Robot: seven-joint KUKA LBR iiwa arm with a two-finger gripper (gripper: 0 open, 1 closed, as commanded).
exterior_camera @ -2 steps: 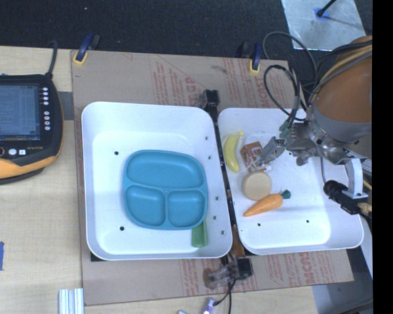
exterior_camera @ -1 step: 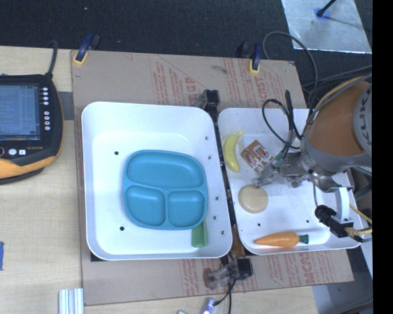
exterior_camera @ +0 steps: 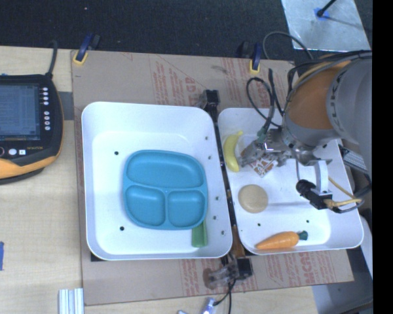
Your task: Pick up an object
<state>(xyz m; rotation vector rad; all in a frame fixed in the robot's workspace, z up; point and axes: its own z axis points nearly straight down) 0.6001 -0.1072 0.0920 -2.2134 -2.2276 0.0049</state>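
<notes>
Camera view looks down on two white bins side by side, and the arm (exterior_camera: 327, 103) hangs over the far part of the right bin (exterior_camera: 344, 241). Its gripper (exterior_camera: 265, 150) sits low near that bin's far left corner, just beside a banana (exterior_camera: 232, 150) lying along the left wall. Whether the tool is clenched or released, I cannot tell; wires and metal parts crowd that spot. Nothing looks lifted yet. A round tan disc (exterior_camera: 253, 198) rests near the middle of the right bin, and a carrot (exterior_camera: 278, 241) lies along its near edge. Over in the left bin (exterior_camera: 98, 175) a blue divided plate (exterior_camera: 164, 189) sits in the middle with a green block (exterior_camera: 199, 235) at its near right corner. By my judgement the pick is not yet made: the grasp and the lift remain.
</notes>
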